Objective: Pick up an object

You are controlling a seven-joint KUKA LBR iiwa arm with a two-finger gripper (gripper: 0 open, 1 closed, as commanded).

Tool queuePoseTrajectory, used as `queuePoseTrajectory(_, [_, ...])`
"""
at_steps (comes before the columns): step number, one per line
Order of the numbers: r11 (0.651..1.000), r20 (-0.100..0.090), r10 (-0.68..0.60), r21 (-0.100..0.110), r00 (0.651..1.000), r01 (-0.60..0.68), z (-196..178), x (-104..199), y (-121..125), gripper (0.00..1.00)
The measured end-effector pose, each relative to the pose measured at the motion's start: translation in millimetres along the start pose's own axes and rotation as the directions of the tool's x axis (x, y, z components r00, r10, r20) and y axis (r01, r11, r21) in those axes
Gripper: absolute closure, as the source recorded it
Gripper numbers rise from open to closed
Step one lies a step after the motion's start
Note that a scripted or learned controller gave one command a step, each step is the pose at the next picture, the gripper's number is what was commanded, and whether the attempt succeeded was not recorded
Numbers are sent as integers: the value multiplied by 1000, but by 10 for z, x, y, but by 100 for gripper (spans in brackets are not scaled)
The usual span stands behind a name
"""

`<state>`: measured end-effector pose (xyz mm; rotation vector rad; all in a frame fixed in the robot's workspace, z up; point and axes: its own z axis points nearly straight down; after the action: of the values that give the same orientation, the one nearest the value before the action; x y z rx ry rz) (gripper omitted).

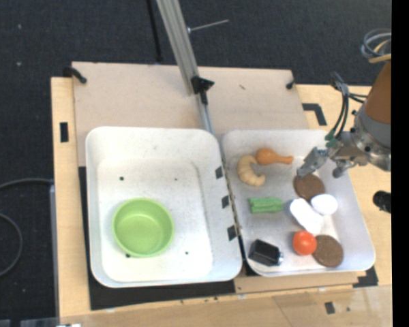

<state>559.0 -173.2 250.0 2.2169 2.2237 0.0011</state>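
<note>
The right bin (347, 247) holds several small objects: an orange drumstick-shaped piece (273, 157), a tan croissant (249, 170), a green block (266, 205), a black block (264, 252), a red ball (303, 242), two brown discs (308, 185) (328, 251), and white pieces (312, 210). My gripper (327, 162) hangs over the bin's upper right part, just above the upper brown disc. Its fingers (314, 161) stand apart, open, with nothing between them.
The left bin (102, 148) holds a green bowl (142, 227) at its lower left. A metal pole (180, 39) slants down to the gap between the bins. The grey arm (375, 125) comes in from the right edge.
</note>
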Motion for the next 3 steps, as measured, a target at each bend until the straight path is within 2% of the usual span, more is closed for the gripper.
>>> queuePoseTrajectory(1, [1000, 0, 1, 0, 1000, -1, -1, -1, 0, 0])
queuePoseTrajectory(3, [1000, 1, 4, 5, 1000, -4, 1074, -94, 109, 0])
